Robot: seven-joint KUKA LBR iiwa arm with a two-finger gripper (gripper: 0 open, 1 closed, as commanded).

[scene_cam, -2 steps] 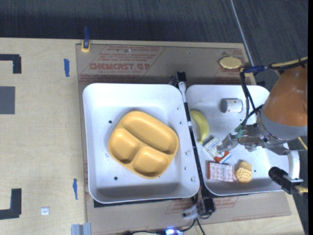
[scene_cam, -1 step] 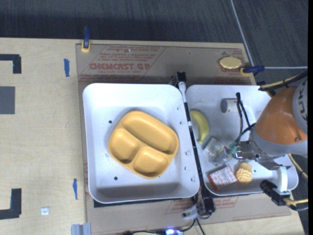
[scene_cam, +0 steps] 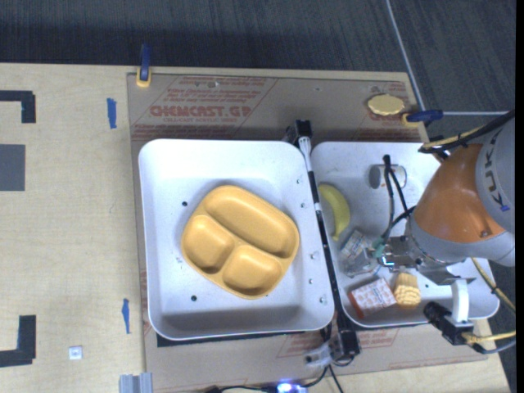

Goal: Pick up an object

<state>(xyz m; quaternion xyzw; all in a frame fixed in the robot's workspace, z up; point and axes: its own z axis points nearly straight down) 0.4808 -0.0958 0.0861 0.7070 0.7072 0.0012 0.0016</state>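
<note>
We see 2 shallow white bins side by side on the bench: the left bin [scene_cam: 155,219] and the right bin [scene_cam: 360,158]. The left bin holds 1 thing, a yellow tray [scene_cam: 239,240] with 3 compartments; its long axis runs on a slant from upper left to lower right, with the single large compartment along the upper right side and the 2 smaller ones toward the lower left.

The right bin holds the loose objects the arm could pick. We count 4 that we can tell apart: 1 banana [scene_cam: 334,208] against the bin's left wall, its long axis running nearly top to bottom of the view with a slight curve; 1 crumpled clear wrapper [scene_cam: 357,248] just below and to the right of the banana; 1 small red and white packet [scene_cam: 372,296] near the bin's front edge, lying tilted, with its long axis roughly left to right; and 1 small tan lumpy piece [scene_cam: 407,287] touching the packet's right end.

The arm [scene_cam: 458,207] reaches in from the right over this bin, its orange band above the wrist. The gripper [scene_cam: 391,256] hangs low over the middle of the right bin, between the wrapper and the tan piece. We cannot tell how its fingers stand, and we see no object between them.
</note>
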